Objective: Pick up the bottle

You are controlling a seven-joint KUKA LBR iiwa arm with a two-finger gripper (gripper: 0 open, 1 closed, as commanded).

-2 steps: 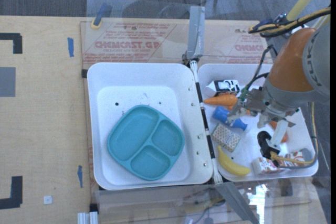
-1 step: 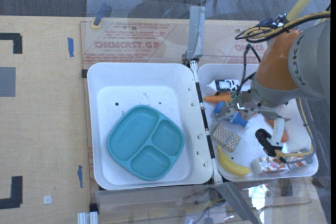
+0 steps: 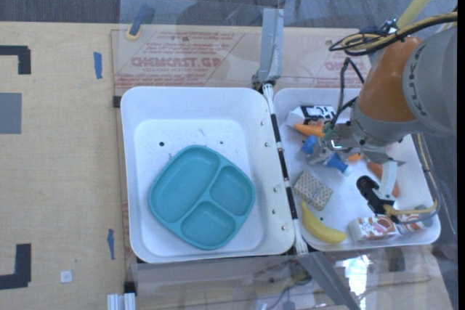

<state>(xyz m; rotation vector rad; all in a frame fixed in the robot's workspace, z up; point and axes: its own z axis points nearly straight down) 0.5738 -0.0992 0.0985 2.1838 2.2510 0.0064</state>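
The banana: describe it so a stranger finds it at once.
Start at the right bin, the cluttered one the arm reaches into. Go to its near left corner, where the banana lies just below a speckled sponge. It is the one curved, plain yellow thing.

1. The two bins (image 3: 138,156) were white, on a pale tan bench (image 3: 58,156).
2. In the left bin lay a teal divided plate (image 3: 202,196).
3. At the near edge of the right bin lay a yellow banana (image 3: 322,226).
4. Just beyond it sat a tan block with a dark criss-cross pattern (image 3: 312,189).
5. The arm (image 3: 407,83) was grey with an orange band.
6. Blue tape strips (image 3: 97,64) marked the bench.
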